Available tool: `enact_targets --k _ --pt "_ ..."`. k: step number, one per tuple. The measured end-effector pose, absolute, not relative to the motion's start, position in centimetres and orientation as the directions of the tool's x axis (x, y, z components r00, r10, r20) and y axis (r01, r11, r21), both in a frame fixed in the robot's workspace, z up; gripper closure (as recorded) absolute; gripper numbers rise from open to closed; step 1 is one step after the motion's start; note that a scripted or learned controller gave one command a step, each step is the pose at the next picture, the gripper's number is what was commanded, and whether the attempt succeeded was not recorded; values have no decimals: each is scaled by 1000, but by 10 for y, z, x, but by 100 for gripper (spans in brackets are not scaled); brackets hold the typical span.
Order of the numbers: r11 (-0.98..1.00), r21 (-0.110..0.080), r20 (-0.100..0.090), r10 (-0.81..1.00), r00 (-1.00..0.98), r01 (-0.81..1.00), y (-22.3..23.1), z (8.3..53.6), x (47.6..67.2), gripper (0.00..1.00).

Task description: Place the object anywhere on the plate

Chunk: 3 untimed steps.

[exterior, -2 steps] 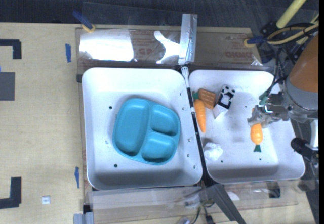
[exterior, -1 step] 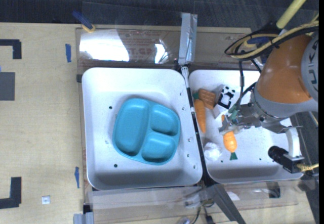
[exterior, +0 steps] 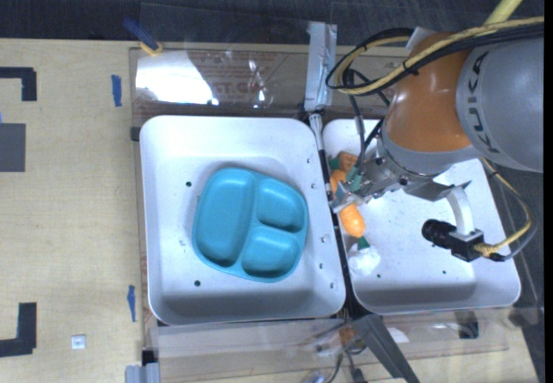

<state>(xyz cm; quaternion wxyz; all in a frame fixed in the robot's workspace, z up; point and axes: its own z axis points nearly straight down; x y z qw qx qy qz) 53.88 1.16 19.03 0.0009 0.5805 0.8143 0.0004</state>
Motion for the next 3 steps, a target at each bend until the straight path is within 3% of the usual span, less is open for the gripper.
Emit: enact_targets --k 1,2,3 --pt "326 2 -1 945 -326 945 11 191 539 0" --pt "326 5 -2 945 -326 945 12 201 540 100" --pt "630 -2 2 777 -630 777 45 184 482 100"
